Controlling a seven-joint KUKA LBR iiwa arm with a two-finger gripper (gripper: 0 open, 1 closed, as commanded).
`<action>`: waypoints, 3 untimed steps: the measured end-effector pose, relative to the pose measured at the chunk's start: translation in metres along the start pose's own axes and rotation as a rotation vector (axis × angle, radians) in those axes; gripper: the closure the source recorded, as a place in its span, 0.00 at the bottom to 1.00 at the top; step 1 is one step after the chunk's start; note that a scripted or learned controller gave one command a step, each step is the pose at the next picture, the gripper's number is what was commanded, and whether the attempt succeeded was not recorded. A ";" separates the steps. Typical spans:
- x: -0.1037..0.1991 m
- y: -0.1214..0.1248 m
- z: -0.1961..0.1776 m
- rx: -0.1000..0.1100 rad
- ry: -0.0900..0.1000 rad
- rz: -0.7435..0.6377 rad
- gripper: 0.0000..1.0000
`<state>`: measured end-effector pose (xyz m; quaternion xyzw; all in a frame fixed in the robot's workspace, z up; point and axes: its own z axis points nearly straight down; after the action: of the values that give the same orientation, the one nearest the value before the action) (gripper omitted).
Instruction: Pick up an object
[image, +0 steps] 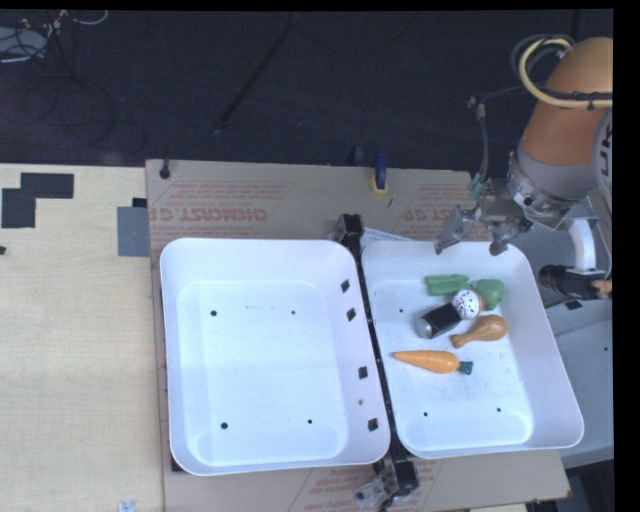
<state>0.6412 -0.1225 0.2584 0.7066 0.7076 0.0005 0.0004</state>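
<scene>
The right bin (545, 400) holds several small objects: an orange carrot (428, 361), a green piece (447, 284), a green round item (490, 292), a white spotted ball (466, 302), a black cylinder (438, 320) and a tan gourd-shaped piece (482, 330). My gripper (476, 234) hangs over the bin's far rim, above and behind the green pieces. Its two fingers are spread apart, with nothing between them.
The left bin (180, 300) sits beside the right one, with a black divider (362, 340) between them. Both rest on a cardboard sheet (250, 200). A blue clamp (380, 170) stands at the cardboard's far edge. Cables lie at the back.
</scene>
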 end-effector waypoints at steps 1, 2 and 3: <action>-0.001 -0.001 -0.009 0.004 0.001 0.000 1.00; -0.070 -0.054 -0.008 0.006 -0.001 0.008 1.00; 0.005 -0.006 -0.081 -0.007 0.000 -0.007 1.00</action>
<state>0.6349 -0.1179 0.3391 0.7042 0.7100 0.0029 0.0028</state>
